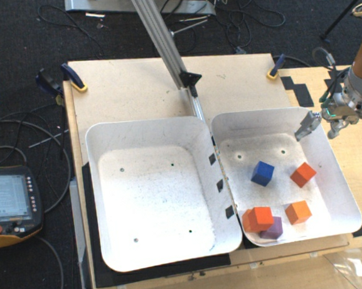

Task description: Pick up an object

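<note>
Gripper (318, 126): fingers spread, pinching nothing, at right bin's (345, 183) upper right rim.
Blue cube (262, 172): centre of right bin.
Orange cubes (304, 174) (298, 212) (258, 219): lower right of frame.
Purple block (273, 229): touching front orange cube.

Two bins sit side by side on the bench (237, 66), the left bin (105, 141) touching the right bin (335, 177) along a shared edge. In the right bin lie five blocks: a cube (263, 172) near the middle, another cube (303, 174) to its right, a third (298, 212) nearer the front, and at the front left a larger cube (257, 219) touching a small block (273, 229) just beside it. The gripper (318, 126) hangs over the right bin's back right rim. A teach pendant (8, 203) lies on the floor, left of the bench.
</note>
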You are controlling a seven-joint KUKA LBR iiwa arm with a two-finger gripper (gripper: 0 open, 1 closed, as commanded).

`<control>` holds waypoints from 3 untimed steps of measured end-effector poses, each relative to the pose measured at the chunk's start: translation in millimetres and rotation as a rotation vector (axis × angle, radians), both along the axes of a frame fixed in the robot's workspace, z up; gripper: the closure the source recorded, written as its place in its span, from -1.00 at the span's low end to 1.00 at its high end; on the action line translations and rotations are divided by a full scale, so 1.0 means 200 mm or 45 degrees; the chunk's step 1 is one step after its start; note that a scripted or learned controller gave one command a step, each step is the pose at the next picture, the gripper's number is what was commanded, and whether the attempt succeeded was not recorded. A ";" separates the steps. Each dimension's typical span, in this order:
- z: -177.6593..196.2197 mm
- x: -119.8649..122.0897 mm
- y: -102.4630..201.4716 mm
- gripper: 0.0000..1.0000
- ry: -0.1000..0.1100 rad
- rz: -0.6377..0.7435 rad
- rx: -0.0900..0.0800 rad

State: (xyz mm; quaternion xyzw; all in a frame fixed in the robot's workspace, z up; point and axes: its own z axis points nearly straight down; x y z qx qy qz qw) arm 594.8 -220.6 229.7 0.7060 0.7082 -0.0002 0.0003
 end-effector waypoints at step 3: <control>-0.49 -0.08 0.49 1.00 -0.002 -0.003 0.000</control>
